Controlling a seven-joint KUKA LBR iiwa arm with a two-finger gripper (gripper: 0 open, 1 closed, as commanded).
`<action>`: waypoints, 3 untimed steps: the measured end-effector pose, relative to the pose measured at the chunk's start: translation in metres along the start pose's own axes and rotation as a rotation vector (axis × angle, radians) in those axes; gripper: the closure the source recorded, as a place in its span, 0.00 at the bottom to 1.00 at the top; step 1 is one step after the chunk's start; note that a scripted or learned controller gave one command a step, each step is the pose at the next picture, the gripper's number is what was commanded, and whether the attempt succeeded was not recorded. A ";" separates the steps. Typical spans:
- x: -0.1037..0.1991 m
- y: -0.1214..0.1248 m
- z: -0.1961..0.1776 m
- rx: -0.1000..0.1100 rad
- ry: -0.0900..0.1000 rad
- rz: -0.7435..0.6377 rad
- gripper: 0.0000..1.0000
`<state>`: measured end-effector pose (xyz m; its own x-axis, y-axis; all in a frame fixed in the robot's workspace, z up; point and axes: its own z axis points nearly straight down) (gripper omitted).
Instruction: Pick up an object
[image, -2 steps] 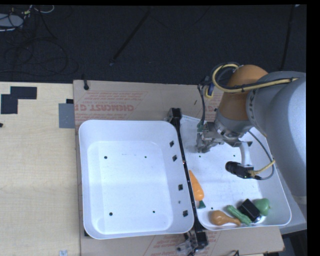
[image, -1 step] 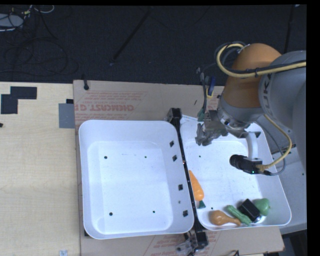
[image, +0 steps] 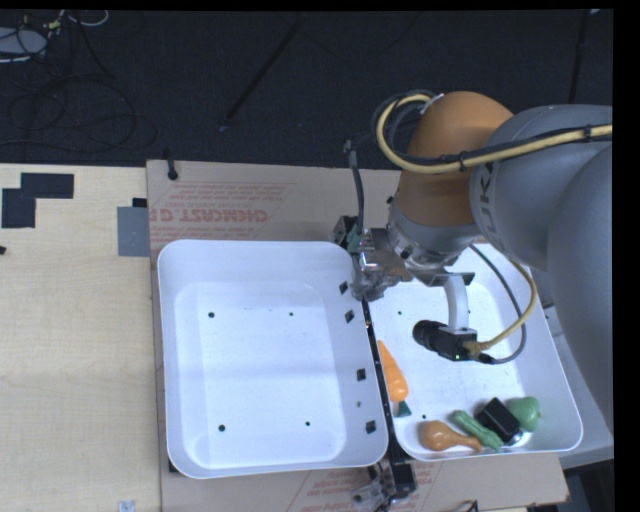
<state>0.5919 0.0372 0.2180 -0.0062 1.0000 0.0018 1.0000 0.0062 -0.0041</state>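
The grey arm with its orange band (image: 455, 140) reaches in from the right over the right bin (image: 545, 375). Its gripper (image: 365, 265) hangs at the far end of the divider between the two bins. An orange carrot-shaped toy (image: 393, 372) lies against the divider in the right bin, below the gripper and apart from it. At the near edge of that bin lie a tan gourd-shaped toy (image: 445, 435), a green piece (image: 478, 428), a black block (image: 497, 418) and a round green toy (image: 524, 409). Nothing shows in the gripper.
The left bin (image: 260, 370) is a bare white floor with a few small dark dots. A small teal bit (image: 403, 408) sits below the carrot. A black cylinder with cables (image: 442, 338) hangs from the arm over the right bin. Cardboard (image: 230, 205) lies under both bins.
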 end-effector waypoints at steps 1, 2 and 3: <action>-0.004 0.000 -0.009 0.003 -0.001 0.004 1.00; -0.005 0.001 -0.018 0.005 -0.001 0.003 1.00; -0.019 -0.034 -0.163 -0.016 -0.001 0.006 1.00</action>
<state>0.5587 0.0173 0.3808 -0.0006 1.0000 0.0009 0.9999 0.0006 0.0124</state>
